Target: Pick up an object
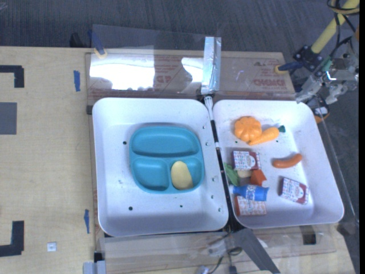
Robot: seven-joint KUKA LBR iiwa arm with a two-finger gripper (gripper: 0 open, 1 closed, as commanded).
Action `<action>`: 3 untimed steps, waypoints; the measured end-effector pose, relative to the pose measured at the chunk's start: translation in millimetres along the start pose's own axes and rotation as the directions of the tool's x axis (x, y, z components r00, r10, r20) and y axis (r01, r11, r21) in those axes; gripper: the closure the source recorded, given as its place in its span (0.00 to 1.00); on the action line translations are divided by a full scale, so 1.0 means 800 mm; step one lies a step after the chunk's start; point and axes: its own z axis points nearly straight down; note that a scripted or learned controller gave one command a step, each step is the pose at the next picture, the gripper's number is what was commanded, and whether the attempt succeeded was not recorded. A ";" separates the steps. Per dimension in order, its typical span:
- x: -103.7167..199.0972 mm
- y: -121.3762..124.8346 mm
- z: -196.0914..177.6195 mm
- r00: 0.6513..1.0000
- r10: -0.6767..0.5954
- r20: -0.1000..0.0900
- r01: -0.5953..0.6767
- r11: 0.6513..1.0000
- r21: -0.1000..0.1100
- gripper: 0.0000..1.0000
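Objects for picking lie in the right bin [328, 170]; none is held. The gripper [319, 93] sits just outside that bin's far right corner, and its state cannot be told. Nearest inside the bin lie the orange pumpkin [247, 128] and carrot [268, 134] at the far edge, then the sausage [286, 161]. The left bin [108, 153] carries a blue tray [162, 147] with a yellow potato [181, 174]. Judged step: approach. The next move calls for travel over one object, then descent.
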 end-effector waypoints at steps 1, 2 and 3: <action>0.061 -0.012 0.150 0.993 -0.119 -0.005 0.119 0.993 0.009 0.00; 0.118 -0.032 0.209 0.988 -0.157 0.002 0.157 0.988 -0.006 0.00; 0.117 -0.030 0.196 0.988 -0.154 0.004 0.155 0.988 -0.011 1.00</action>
